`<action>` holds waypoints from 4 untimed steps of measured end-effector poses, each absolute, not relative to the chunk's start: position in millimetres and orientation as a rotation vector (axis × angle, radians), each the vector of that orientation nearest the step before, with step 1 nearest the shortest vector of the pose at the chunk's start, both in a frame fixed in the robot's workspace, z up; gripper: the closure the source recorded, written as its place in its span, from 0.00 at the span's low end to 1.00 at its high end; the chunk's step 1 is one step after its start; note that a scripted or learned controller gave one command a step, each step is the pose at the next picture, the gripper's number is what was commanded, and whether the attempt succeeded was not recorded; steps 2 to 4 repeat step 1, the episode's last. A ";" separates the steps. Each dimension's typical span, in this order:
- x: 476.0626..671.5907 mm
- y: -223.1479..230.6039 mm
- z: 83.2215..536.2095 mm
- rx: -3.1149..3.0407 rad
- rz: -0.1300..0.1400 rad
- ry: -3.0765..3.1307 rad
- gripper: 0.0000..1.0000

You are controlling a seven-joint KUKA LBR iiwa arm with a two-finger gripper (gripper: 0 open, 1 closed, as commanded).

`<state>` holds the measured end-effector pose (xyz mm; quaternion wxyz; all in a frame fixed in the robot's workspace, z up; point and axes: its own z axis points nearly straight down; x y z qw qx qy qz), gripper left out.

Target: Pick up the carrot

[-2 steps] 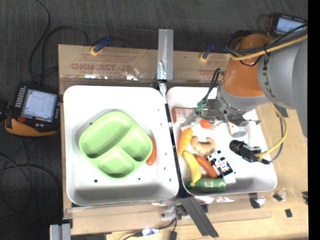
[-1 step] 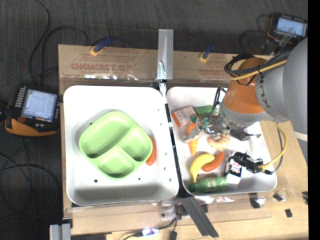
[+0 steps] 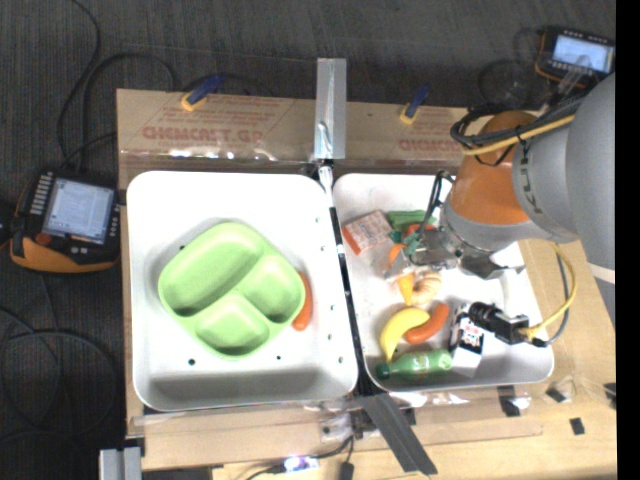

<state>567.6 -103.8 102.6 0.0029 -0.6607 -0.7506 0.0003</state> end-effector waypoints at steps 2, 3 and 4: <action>619.5 -55.9 238.7 -1.995 0.003 -2.427 1.00; 619.5 -55.9 238.7 -1.995 0.003 -2.427 1.00; 619.5 -55.9 238.7 -1.995 0.003 -2.427 1.00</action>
